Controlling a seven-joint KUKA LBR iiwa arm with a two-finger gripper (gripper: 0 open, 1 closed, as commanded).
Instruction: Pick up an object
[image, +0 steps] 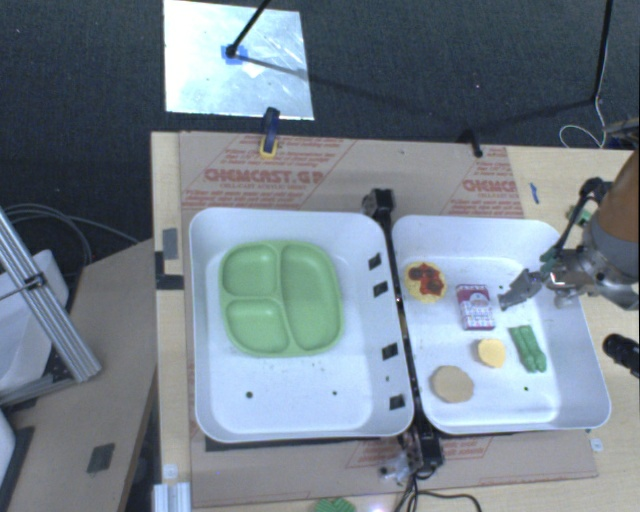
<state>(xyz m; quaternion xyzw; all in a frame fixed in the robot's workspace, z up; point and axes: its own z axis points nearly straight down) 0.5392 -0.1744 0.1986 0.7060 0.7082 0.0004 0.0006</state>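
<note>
Reaching any of the loose items cleanly would mean centring the pincer over one piece and coming straight down, well clear of its neighbours and the bin wall. Nearest the camera in the right bin (575, 405) lies a tan disc (452, 384), with a small yellow piece (491, 352) just beyond it and a green pod-shaped item (528, 348) to its right. Farther back sit a red-and-white packet (475, 307) and, beyond that, a red and yellow item (426, 281) near the divider. The green item looks the easiest choice, since it lies just below the pincer (520, 290); a grip across its narrow width should hold best. The pincer hovers above the bin floor between the packet and the green item, with nothing visibly held; whether its fingers are spread or closed cannot be told at this size. The arm (610, 245) enters from the right edge, wrist bent leftward over the bin's far right corner. The left bin (210, 400) on the counter (330, 165) carries a green divided tray (281, 299).
</note>
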